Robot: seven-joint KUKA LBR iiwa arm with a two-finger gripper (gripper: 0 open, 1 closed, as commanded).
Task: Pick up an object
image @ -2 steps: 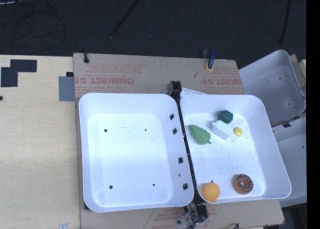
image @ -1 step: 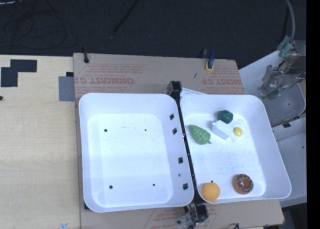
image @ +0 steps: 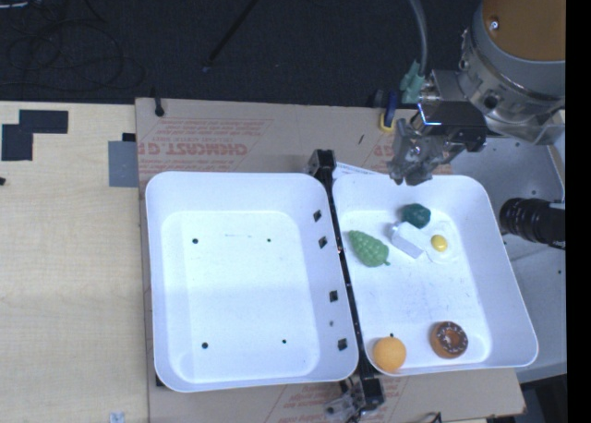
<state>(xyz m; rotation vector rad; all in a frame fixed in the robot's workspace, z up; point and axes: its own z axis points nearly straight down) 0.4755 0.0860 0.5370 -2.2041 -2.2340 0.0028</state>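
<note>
**Desk:** What's on your screen, biggest thing first?

**Me:** From my end, the worktop (image: 65, 255), pale wood, with a brown cardboard sheet (image: 231, 139) lying on it. On the cardboard I see two shallow white bins side by side, touching along a black clip strip in the middle. The left bin (image: 171, 199) has only small dark dots on its floor. The right bin (image: 503, 320) holds all the objects.

**Desk:** And the arm?

**Me:** The arm (image: 517, 33) comes in from my right, grey with its orange band up top. Its claw (image: 413, 169) hangs over the far rim of the right bin. I cannot tell from this angle how the claw stands, and I see nothing in it.

**Desk:** Objects, then.

**Me:** A bumpy green piece (image: 367, 249) lies near the divider, mid-bin. A brown doughnut (image: 449, 339) sits at the near edge, and just beside it, toward the divider, an orange ball (image: 390, 354) rests in the near corner. A dark teal lump (image: 416, 216) lies at the far side, near the claw. Touching or almost touching it, a small white block (image: 404, 242) lies tilted. Just beside that is a fried egg (image: 440, 245), white with a yellow yolk.

**Desk:** Anything lifted?

**Me:** All six lie on the bin floor.
</note>
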